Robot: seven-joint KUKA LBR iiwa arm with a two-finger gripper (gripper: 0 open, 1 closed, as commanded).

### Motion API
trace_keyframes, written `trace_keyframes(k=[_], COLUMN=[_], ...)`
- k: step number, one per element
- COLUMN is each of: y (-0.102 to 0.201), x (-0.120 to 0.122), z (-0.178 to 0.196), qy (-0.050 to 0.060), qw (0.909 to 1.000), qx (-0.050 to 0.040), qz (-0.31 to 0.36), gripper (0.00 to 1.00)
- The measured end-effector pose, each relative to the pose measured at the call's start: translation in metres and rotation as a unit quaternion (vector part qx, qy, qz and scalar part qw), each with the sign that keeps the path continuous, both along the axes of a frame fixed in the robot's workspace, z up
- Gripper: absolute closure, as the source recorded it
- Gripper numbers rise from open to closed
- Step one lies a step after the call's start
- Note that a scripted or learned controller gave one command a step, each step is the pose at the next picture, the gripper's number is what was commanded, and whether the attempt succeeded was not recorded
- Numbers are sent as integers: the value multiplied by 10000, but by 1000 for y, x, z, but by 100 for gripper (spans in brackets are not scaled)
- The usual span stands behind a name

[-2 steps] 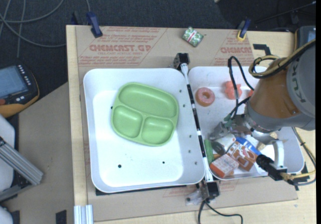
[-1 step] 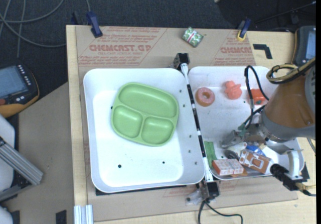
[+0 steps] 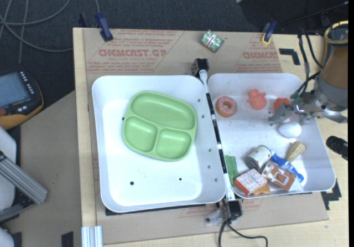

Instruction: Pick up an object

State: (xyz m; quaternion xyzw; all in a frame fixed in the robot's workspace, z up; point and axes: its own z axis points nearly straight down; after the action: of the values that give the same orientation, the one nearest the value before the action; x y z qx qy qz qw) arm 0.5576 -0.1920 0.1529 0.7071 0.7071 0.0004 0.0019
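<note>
White plastic makes the two shallow bins that sit side by side on the counter (image 3: 166, 46). Nearest to the camera, in the front part of the right bin (image 3: 318, 176), several small things lie close together: an orange packet (image 3: 250, 181), a green piece (image 3: 230, 165) at the bin's left wall, a small can (image 3: 258, 158), a red and white wrapper with blue (image 3: 280, 174) and a tan cone (image 3: 295, 150). Further back lies a white egg (image 3: 290, 129), and the gripper (image 3: 289, 113) is just above it, at the right side of the bin; I cannot tell how its fingers stand or if they touch the egg. Beside the gripper, to its left, is a pink toy (image 3: 256, 99), and then a doughnut (image 3: 225, 106). The left bin (image 3: 110, 185) holds a green divided plate (image 3: 159, 125). Beyond the bins, a small green packet (image 3: 212, 40) lies on the counter.
</note>
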Motion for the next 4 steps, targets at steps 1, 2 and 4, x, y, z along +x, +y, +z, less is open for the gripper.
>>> trace_keyframes(k=[1, 2, 4], y=[-27, -26, -29], x=[39, 94, 78], z=[6, -62, -57], qy=[3, 25, -1], qw=[10000, 10000, 10000], qx=[0, 56, 10], qz=[5, 26, 25], gripper=[0, 0, 100])
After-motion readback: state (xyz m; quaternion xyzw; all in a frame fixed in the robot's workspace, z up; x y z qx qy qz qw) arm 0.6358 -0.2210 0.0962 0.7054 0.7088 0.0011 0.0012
